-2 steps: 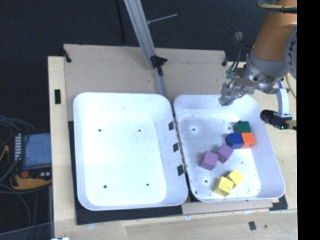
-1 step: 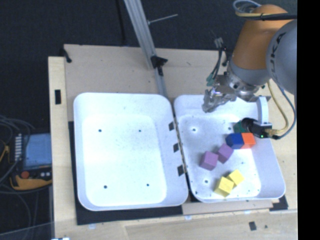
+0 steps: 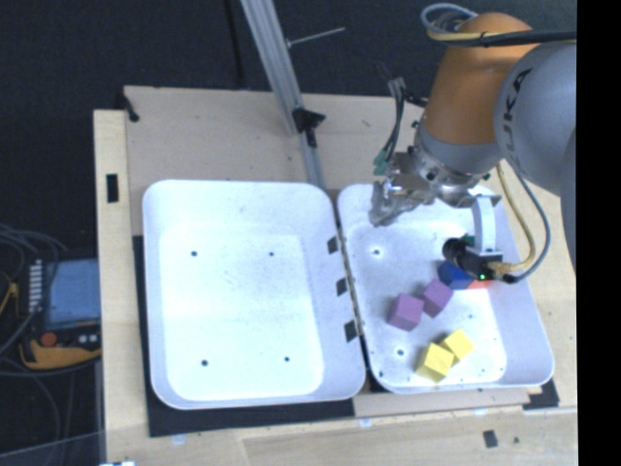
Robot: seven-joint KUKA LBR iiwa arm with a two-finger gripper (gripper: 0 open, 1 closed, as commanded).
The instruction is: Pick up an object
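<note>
My gripper [image 3: 386,206] hangs over the far left corner of the right bin [image 3: 524,348]. I see nothing in it. Below it, toward the bin's near side, lie two purple blocks [image 3: 406,311] [image 3: 438,296] touching at their corners. Two yellow blocks [image 3: 437,360] [image 3: 458,344] sit side by side near the front rim. A blue block [image 3: 452,276] lies right of the gripper, with a small red piece [image 3: 482,282] beside it, both partly hidden by the wrist's gear.
The left bin [image 3: 175,260] stands beside the right one, with small clips [image 3: 342,286] along the shared rim. A slanted metal rail [image 3: 281,76] rises behind the bins. A handheld controller [image 3: 63,304] lies off the bench at the left.
</note>
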